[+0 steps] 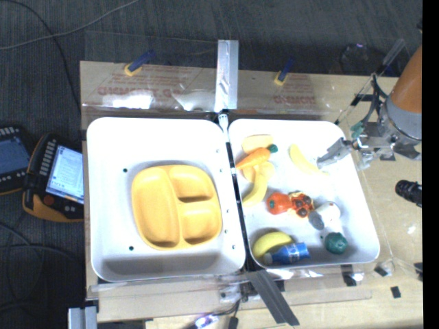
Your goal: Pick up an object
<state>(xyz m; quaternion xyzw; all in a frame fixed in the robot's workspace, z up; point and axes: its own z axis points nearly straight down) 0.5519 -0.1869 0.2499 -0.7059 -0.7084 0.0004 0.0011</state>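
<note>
We see the gripper (333,153) hanging at the upper right corner of the right bin (365,214), reaching in from the right. We cannot tell from this slanted view whether its fingers are spread or closed, and nothing visible sits between them.

No single object is named by the task, so we judge the nearest candidate to be the pale yellow slice (300,157), just beside the gripper tip near the bin's top wall. The other toys are packed closer together: a carrot (252,157) lies across the upper left, touching a banana (255,186) that runs along the divider; a red toy (288,203) sits mid-bin; a white piece (329,212) and a dark green ball (335,242) lie toward the lower right; a second banana (269,241) touches a blue object (289,253) at the bottom wall.

What worries us most is the bin's right wall (the gripper is almost over it), since a descent here could catch the rim. The slice looks thin and flat, so the fingers may slide over it. Among the clustered toys, a grasp could nudge neighbours or pinch two at once.

Open room lies in the bare white floor between the slice and the red toy. The left bin (110,184) holds a yellow divided tray (176,205).
</note>
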